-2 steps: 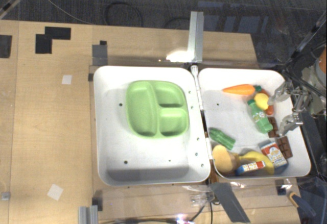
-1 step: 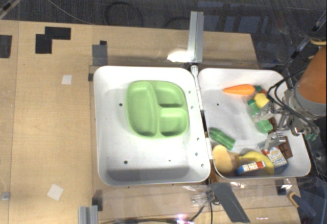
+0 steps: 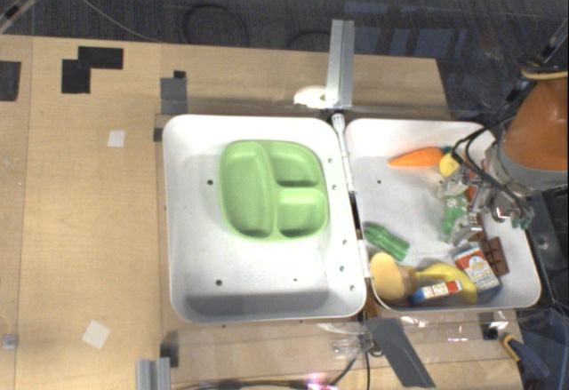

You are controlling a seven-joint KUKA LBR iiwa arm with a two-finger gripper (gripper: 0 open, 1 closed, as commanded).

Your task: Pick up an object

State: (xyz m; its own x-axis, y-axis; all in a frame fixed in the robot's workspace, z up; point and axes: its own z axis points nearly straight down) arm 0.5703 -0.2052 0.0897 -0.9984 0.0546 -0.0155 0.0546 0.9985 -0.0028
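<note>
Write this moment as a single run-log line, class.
arm: over right bin | gripper: low by green item, nothing seen held | carrot: at far side | left bin: green tray

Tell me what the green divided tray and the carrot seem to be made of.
Green divided tray: probably molded plastic, matte, one even colour with soft rounded compartment edges. Carrot: likely a plastic toy, smooth uniform orange with a slight sheen; too small to be sure.

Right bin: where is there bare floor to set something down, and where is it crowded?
Bare floor in the right bin lies mid-left, between the carrot above and the green piece below. The front right corner is crowded: banana, small carton and chocolate bar, with the end effector just above.
</note>
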